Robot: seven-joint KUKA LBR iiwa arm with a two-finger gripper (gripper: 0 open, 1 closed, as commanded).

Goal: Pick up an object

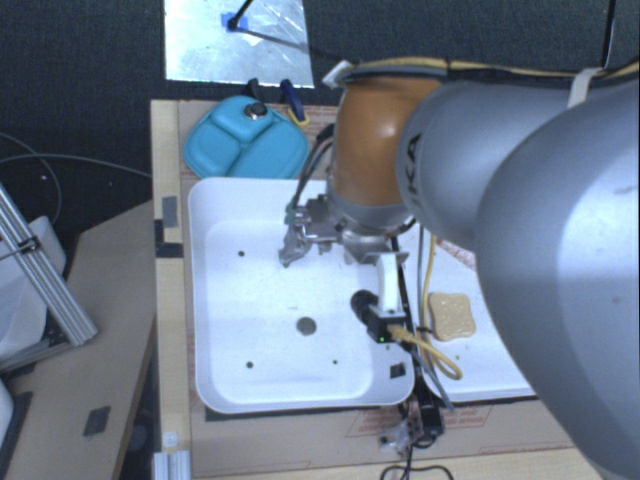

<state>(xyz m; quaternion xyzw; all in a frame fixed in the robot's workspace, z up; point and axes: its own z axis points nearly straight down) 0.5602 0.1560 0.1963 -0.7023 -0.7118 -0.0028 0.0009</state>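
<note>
No writing or brand can be read anywhere. The grey arm (520,198) with its orange band (375,138) fills the right side and covers most of the right bin (490,368), where a tan, toast-like object (451,315) lies near the dividing edge. The gripper (293,248) hangs over the left bin (215,268) near its far wall; I cannot tell how it is set. A blue plastic container (245,140) rests on the counter (165,168) just behind that bin, and yellow and black cables (425,353) trail past the toast-like piece
</note>
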